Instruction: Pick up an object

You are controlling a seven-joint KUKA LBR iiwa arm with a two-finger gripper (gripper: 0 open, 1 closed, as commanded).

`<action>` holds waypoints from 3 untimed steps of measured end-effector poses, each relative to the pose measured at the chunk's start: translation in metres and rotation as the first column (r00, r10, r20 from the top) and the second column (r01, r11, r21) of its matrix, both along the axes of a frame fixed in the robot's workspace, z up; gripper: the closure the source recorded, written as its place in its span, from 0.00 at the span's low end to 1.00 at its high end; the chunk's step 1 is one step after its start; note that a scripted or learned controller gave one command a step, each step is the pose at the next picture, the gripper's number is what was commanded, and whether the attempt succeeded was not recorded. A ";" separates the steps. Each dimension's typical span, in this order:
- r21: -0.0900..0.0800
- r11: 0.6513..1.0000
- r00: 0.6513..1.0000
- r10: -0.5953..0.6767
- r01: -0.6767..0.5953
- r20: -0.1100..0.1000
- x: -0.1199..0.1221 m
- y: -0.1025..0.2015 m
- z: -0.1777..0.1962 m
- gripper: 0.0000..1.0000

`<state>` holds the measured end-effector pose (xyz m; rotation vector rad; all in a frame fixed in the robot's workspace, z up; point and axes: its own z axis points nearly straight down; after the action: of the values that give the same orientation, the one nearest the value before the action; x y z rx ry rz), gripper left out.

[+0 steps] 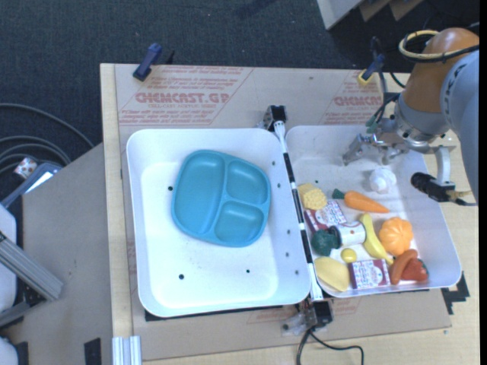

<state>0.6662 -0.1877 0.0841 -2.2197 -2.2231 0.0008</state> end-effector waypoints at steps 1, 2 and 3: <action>-0.003 1.000 1.000 0.001 -0.001 0.004 0.001 0.000 0.012 1.00; -0.003 1.000 1.000 0.001 -0.001 0.003 0.001 0.000 0.011 0.00; 0.002 1.000 1.000 -0.001 0.001 -0.002 0.000 0.062 0.001 0.00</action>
<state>0.6665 -0.1256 0.0849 -2.2185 -2.2205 0.0005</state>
